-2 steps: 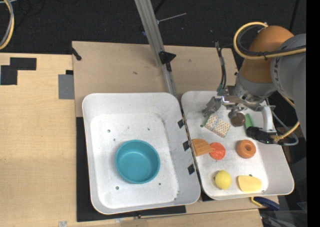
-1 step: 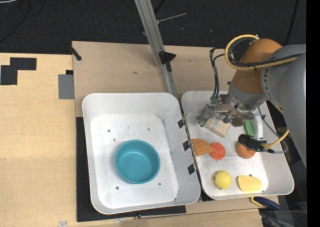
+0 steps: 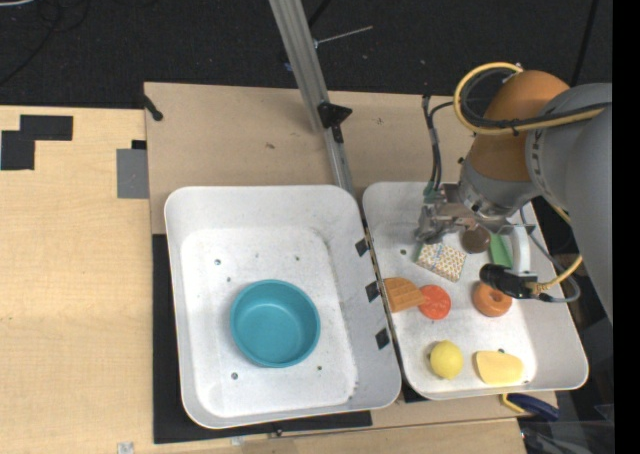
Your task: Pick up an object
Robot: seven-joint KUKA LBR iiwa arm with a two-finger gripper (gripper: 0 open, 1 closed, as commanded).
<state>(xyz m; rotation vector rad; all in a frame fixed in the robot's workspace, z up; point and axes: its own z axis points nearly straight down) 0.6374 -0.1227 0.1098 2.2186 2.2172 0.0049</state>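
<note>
Gripper [image 3: 437,229], grip state unclear, hovers over a dotted beige waffle-like block [image 3: 443,260].

Gripper [image 3: 438,232] low in right bin [image 3: 400,204], just above a pale patterned block [image 3: 443,260], maybe touching. Teal bowl [image 3: 275,322] sits in left bin [image 3: 200,212].

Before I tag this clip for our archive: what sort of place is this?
Probably a robotics lab grasping bench: two white bins side by side, toy items like a yellow lemon, and a robot arm's claw over them.
</note>
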